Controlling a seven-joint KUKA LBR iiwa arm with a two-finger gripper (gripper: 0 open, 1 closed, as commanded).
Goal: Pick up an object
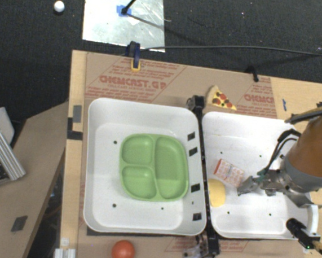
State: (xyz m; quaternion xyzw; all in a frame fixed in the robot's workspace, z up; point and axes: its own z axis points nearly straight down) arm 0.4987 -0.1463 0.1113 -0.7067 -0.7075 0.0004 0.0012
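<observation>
In the right bin (251,128) lie a small white packet with red print (228,170) and a yellow rounded object (217,193) against the bin's left wall. My gripper (248,185) hangs low over the right bin, just right of the packet and the yellow object, its dark fingers pointing left. Nothing shows between them. The orange-banded arm fills the right edge.
The left bin (99,148) bears a green divided plate (154,167). A red ball (123,252) sits on the bench in front of the left bin. A pizza-slice toy (221,99) lies behind the bins. A blue clamp (134,54) stands at the bench's back edge.
</observation>
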